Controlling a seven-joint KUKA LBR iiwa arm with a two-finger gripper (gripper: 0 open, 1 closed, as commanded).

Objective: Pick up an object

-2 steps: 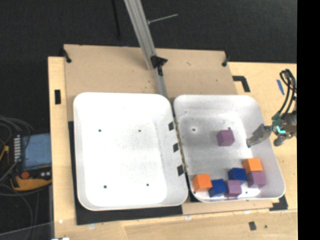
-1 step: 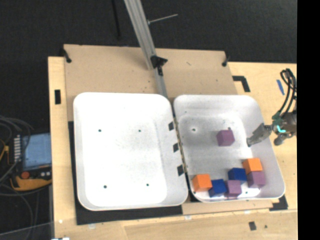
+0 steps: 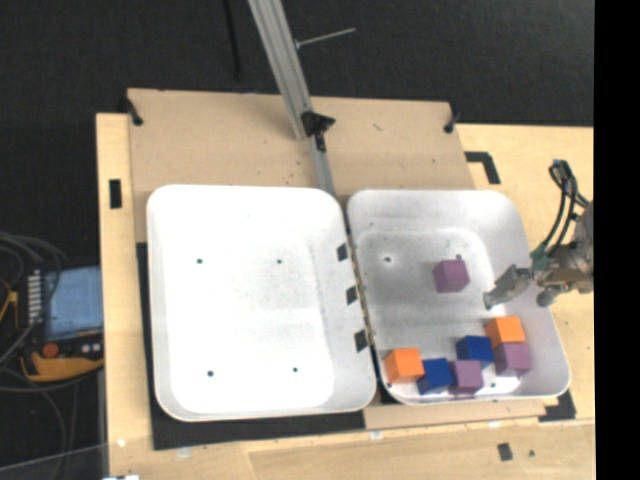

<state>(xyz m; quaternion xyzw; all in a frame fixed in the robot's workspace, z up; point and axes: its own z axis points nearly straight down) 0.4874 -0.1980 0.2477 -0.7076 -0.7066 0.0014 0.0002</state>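
The right bin (image 3: 420, 218) holds several small cubes. A purple cube (image 3: 451, 274) sits alone near its middle. Along the front lie an orange cube (image 3: 404, 364), a blue cube (image 3: 436, 375), a purple cube (image 3: 468, 375) and a second blue cube (image 3: 474, 349). Another orange cube (image 3: 505, 329) and another purple cube (image 3: 513, 357) rest by the right wall. My gripper (image 3: 523, 292) hangs at the bin's right rim, just above that orange cube and right of the lone purple cube. Its fingers are spread open with nothing between them.
The left bin (image 3: 250, 298) stands beside the right one, with a dividing rim between them. A slanted metal rail (image 3: 285, 63) runs from the top down to the bins' back edge. Cables and a handheld pendant (image 3: 65, 313) lie at the far left.
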